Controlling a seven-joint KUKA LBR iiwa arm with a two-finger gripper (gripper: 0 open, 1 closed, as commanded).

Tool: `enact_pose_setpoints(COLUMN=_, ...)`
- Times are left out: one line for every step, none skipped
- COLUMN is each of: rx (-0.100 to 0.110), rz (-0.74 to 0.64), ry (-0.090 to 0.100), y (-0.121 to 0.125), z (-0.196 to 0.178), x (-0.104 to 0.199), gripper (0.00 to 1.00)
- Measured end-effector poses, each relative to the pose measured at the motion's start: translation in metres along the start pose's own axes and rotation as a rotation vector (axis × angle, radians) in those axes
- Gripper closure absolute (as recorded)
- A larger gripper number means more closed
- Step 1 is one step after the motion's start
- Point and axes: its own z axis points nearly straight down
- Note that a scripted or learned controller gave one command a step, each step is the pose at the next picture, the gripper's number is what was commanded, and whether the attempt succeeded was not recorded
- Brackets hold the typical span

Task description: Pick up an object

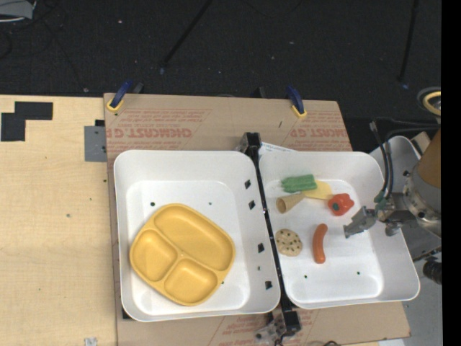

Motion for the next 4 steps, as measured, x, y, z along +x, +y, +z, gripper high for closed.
enact_pose_setpoints(rx=-0.004, rz=0.0, ry=-0.001, y=0.001, z=-0.002, x=0.0, gripper=0.0)
enact_pose_setpoints(rx=0.001, rz=0.0, ry=0.0, y=0.008, z=0.05, x=-0.006, gripper=0.0)
enact_pose_setpoints(rx=0.002, rz=-0.001, ry=0.001, y=0.005, z=0.112, x=-0.003, gripper=0.0)
enact_pose_setpoints(rx=-0.011, rz=-0.001, ry=-0.002, y=0.007, z=0.135, x=-0.003, gripper=0.0)
